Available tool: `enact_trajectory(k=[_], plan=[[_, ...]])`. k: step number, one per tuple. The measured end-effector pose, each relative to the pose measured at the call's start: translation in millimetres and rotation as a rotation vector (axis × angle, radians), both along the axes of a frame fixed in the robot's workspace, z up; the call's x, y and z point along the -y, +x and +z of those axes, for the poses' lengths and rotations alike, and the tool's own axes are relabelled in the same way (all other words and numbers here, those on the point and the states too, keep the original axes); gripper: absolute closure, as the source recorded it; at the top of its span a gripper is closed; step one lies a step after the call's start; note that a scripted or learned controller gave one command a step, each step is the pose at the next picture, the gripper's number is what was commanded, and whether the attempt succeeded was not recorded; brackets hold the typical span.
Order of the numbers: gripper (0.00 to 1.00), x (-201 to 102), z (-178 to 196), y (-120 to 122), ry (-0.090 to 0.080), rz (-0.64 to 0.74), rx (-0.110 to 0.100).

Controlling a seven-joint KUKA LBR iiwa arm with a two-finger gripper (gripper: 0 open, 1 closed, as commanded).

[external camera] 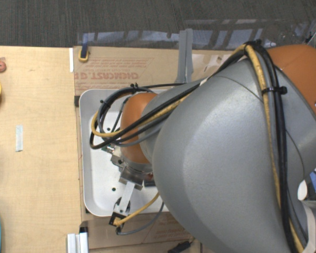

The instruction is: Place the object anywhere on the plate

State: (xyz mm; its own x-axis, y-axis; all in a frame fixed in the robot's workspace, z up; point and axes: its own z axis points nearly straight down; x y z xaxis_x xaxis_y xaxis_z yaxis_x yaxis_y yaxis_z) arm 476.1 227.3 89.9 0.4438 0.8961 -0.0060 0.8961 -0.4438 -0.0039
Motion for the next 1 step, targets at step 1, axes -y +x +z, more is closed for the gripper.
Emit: enact_trajectory(k=[1], plan=[[0.00, 0.3, 0.0, 0.2, 0.000, -0.001, 0.000]])
